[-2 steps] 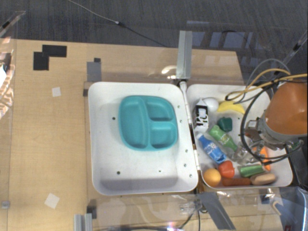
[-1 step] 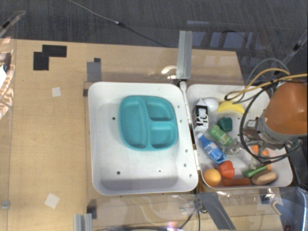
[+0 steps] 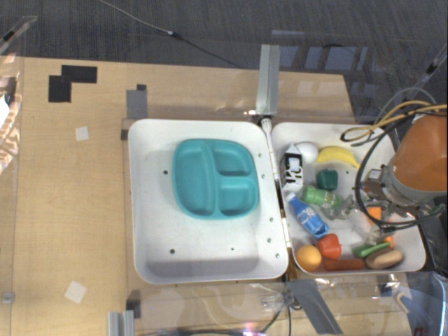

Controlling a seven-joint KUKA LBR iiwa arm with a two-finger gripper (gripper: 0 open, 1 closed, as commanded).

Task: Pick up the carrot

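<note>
The carrot (image 3: 376, 214) shows as a small orange patch near the right side of the right bin (image 3: 418, 257), mostly covered by the arm. My gripper (image 3: 372, 200) hangs directly over it, below the orange-banded wrist (image 3: 422, 161). The gripper's lower end is hidden by the wrist body and cables. Whether it touches the carrot cannot be made out.
The right bin is crowded: a banana (image 3: 337, 157), white ball (image 3: 306, 150), dark green cup (image 3: 326, 180), green bottle (image 3: 318, 196), blue bottle (image 3: 308, 218), red pepper (image 3: 329, 246), orange fruit (image 3: 308, 257), green bean (image 3: 372, 248) and brown potato (image 3: 383, 259). A teal divided plate (image 3: 213, 178) lies in the left bin (image 3: 150, 250).
</note>
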